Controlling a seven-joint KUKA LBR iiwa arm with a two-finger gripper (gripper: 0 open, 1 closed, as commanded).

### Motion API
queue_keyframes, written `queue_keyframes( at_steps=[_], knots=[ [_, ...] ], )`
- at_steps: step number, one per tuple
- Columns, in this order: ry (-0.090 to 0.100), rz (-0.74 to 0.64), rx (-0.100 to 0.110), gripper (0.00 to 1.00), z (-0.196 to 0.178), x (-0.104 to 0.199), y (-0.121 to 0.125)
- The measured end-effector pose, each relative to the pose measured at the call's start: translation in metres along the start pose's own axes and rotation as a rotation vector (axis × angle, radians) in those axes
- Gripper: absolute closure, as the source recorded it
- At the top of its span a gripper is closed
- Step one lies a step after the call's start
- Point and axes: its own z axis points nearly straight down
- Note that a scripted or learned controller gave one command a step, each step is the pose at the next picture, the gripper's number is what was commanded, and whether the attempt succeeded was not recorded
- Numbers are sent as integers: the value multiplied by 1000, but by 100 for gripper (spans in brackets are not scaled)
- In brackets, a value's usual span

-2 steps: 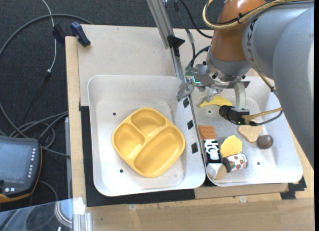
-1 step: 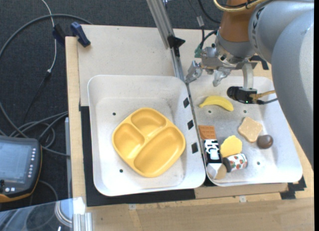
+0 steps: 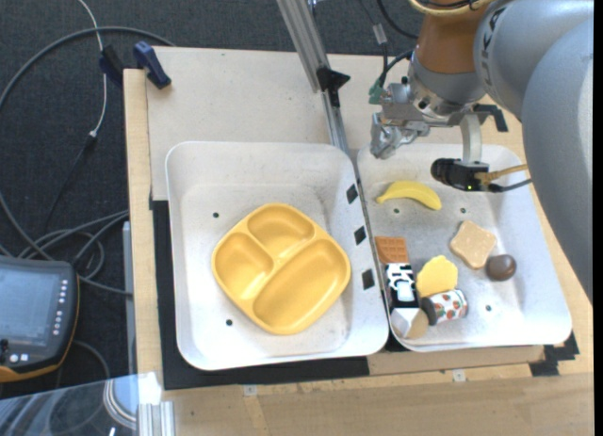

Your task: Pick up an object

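My gripper (image 3: 384,145) hangs over the far left corner of the right bin (image 3: 537,236), just above and left of a yellow banana (image 3: 410,195). Nothing shows in its grasp. Nearer the front of that bin lie a slice of toast (image 3: 473,243), a brown ball (image 3: 500,266), a yellow wedge (image 3: 436,275), an orange cracker (image 3: 392,249), a black and white item (image 3: 401,283) and a small red-dotted can (image 3: 445,307) on its side. A yellow divided plate (image 3: 281,266) sits in the left bin (image 3: 188,199).
A slanted metal pole (image 3: 301,29) comes down to the ridge between the bins. A black part with a cable (image 3: 459,173) hangs beside the wrist. A blue clamp (image 3: 151,64) sits at the bench's far left corner. Cables and a tablet (image 3: 33,316) lie off the bench's left.
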Motion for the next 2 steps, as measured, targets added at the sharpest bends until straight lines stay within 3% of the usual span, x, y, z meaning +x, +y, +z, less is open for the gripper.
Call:
queue_keyframes(
  at_steps=[1,2],
  knots=[
    [3,-1,10,100,13,38,-24],
    [6,-4,9,100,2,100,-61]
  ],
)
